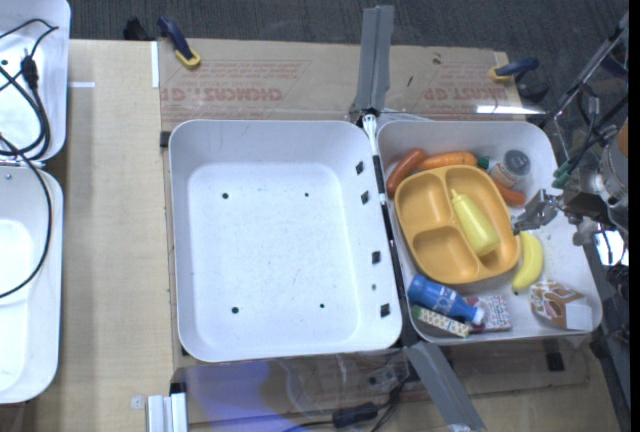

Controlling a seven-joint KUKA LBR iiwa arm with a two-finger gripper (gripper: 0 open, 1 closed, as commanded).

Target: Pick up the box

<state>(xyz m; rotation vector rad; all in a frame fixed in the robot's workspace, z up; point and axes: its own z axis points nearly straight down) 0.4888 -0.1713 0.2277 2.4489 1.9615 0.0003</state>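
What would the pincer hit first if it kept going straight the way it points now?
Probably the yellow divided tray: the pincer points left toward its right rim, just above the banana. Its height is unclear, so it might pass over.

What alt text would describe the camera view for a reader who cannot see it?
A gripper hovers over the right bin, which holds a yellow divided tray, a banana, a blue bottle and a small box. The left bin sits beside it.
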